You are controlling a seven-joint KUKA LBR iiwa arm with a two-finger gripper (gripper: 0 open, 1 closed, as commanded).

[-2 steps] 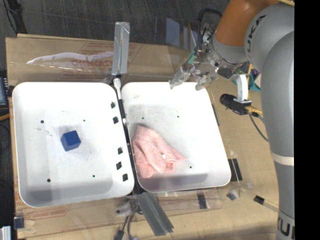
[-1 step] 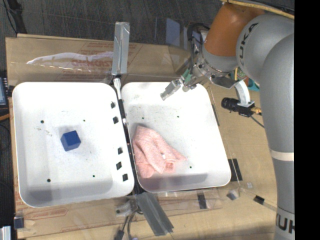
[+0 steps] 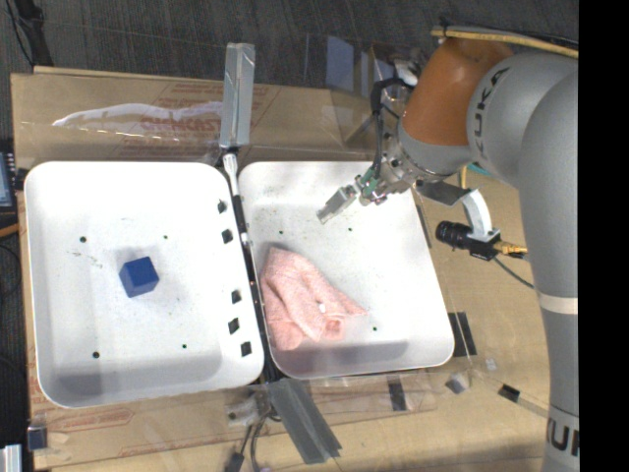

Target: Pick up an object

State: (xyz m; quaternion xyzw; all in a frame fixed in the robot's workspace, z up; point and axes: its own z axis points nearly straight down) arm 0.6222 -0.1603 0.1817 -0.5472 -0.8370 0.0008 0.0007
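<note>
A crumpled pink cloth (image 3: 303, 298) lies in the right bin (image 3: 413, 293), toward its front left. A small blue cube (image 3: 139, 275) sits in the left bin (image 3: 59, 264), left of centre. My gripper (image 3: 339, 203) hangs over the back part of the right bin, well above and behind the cloth, pointing toward the left. Nothing shows in its grasp.
A row of black clips (image 3: 236, 264) runs along the divider between the two bins. A grey bar (image 3: 237, 96) stands upright behind the bins. A black cable fitting (image 3: 472, 239) hangs off the arm at the right bin's right rim.
</note>
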